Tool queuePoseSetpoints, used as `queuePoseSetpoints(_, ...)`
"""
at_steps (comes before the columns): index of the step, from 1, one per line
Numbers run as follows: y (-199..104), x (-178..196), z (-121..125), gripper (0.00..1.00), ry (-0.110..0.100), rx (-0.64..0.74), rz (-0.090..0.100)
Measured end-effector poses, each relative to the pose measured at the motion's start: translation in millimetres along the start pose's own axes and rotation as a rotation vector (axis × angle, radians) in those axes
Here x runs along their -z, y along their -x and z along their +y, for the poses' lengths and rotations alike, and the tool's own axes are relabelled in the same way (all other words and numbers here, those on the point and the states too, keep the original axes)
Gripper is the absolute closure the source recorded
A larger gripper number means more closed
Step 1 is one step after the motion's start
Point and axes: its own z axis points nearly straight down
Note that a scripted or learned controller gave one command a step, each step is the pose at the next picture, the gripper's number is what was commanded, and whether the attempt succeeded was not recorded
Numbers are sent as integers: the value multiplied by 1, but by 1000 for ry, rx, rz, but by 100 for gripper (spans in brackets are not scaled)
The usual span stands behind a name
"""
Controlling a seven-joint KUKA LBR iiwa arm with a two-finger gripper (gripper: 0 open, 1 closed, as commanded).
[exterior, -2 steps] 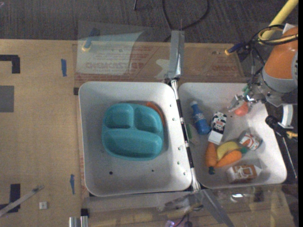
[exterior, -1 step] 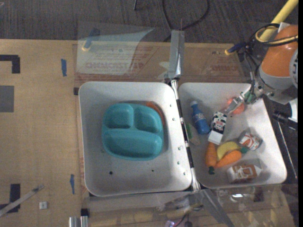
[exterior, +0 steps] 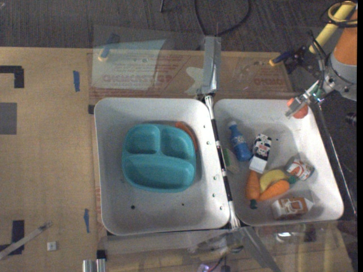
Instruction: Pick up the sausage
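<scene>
My gripper [exterior: 299, 105] hangs over the far right corner of the right bin [exterior: 323, 152], at the end of the grey arm with the orange band [exterior: 347, 49]. A small reddish rounded piece [exterior: 300, 110] sits right at the gripper's tip, above the bin's rim. I cannot tell whether it is the sausage or whether it is held. An orange-brown oblong item with a dark end [exterior: 252, 187] lies upright in the view, low in the right bin, well left of and below the gripper.
The right bin also holds a blue bottle [exterior: 239, 142], a cow-patterned carton [exterior: 261, 152], a yellow fruit [exterior: 272, 177], a carrot [exterior: 277, 190], a can [exterior: 299, 169] and a juice carton [exterior: 292, 207]. In the left bin [exterior: 113, 203], a teal divided plate [exterior: 160, 157] partly covers something orange.
</scene>
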Motion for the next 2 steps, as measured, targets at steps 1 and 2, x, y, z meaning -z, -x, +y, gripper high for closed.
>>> queuePoseSetpoints(1, -23, 15, 12, 100, -1, 8, 3)
queuePoseSetpoints(2, -36, 22, 15, 100, -4, 33, 5)
